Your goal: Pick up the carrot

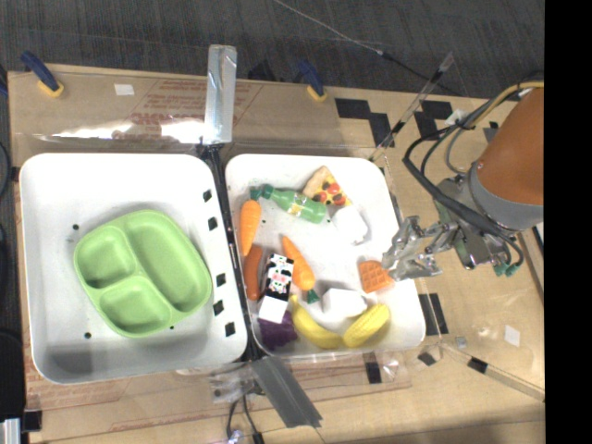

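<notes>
Right bin (277,169) holds carrot (250,222) by its left wall; gripper (404,255) over opposite rim, well apart. Finger state: cannot tell.

I see an orange carrot (250,224), beside it a green bottle (294,203), yellow banana (339,327), possibly black-and-white patterned carton (278,275), lime-green plate (141,271).

A waffle (375,275) lies just left of the pincer (404,257), with a banana (340,327) below-left of it. Farther left are a green bottle (298,203) and pizza slice (324,187), and far left a green divided plate (141,272).
</notes>
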Robot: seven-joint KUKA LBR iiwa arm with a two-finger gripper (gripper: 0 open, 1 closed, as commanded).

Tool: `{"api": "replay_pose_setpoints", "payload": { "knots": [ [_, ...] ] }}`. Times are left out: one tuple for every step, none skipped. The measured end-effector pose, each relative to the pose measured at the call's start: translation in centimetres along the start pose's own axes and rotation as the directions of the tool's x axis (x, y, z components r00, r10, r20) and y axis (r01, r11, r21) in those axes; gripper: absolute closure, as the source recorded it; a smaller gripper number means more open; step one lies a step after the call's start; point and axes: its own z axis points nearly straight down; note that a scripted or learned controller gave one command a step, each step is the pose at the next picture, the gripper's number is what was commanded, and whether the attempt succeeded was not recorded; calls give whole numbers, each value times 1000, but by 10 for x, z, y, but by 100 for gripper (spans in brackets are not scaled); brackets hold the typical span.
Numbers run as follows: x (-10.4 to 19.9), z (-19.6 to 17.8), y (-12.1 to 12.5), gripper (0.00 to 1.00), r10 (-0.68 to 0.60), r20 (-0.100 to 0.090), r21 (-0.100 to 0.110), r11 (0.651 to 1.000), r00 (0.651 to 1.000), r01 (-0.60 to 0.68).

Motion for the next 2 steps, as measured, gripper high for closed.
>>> {"api": "replay_pose_setpoints", "payload": {
  "knots": [
    [-7,-22,6,100,-359,1,0,933,933,359],
    [-22,11,9,100,-645,-1,-5,764,764,645]
  ]
}}
